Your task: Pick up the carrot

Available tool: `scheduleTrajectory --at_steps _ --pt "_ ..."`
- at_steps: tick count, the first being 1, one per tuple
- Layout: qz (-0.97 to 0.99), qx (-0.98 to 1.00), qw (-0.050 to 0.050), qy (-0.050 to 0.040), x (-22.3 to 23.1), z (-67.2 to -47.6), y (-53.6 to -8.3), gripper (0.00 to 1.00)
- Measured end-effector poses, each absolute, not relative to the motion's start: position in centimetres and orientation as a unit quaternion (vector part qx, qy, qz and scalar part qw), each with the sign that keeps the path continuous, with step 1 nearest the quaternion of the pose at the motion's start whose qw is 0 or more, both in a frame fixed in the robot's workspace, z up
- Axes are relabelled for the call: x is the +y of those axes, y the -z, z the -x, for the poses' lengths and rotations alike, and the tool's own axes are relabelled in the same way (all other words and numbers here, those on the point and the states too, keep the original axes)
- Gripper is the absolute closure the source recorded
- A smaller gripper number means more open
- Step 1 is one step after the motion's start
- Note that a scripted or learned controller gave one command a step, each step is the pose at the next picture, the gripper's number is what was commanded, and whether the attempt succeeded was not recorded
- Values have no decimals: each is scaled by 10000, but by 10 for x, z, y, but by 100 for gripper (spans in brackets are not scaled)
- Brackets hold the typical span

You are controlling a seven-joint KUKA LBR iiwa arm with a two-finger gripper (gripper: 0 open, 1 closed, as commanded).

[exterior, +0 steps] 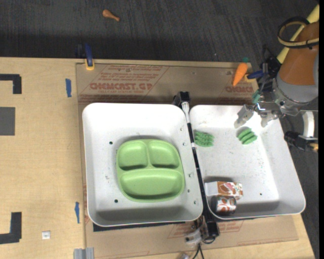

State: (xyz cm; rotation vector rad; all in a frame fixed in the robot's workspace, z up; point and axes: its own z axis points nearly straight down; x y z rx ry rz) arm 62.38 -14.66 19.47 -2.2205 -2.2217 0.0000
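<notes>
The carrot (239, 74), orange with a green top, lies on the cardboard behind the right bin (283, 167), outside its far rim. My gripper (255, 117) hangs over the far part of the right bin, in front of the carrot and a little to its right. Its fingers (243, 116) stand open with nothing between them. A green ridged piece (247, 136) lies on the bin floor just in front of the gripper.
A second green piece (203, 138) lies at the right bin's left side. A small carton (230, 189) and a dark can (226, 204) sit at its near edge. The left bin (96, 152) holds a green divided plate (149, 168). A small orange thing (110, 15) lies far back.
</notes>
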Motion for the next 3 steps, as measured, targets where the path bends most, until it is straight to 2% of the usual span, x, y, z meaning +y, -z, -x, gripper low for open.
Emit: scheduleTrajectory --at_steps 1,2,3 --pt "7232 -6906 -16 1 -214 -608 -320 0" --pt "7849 -6197 0 -3 -220 -627 -289 0" --pt "9272 -3745 12 -12 -209 -640 -249 0"
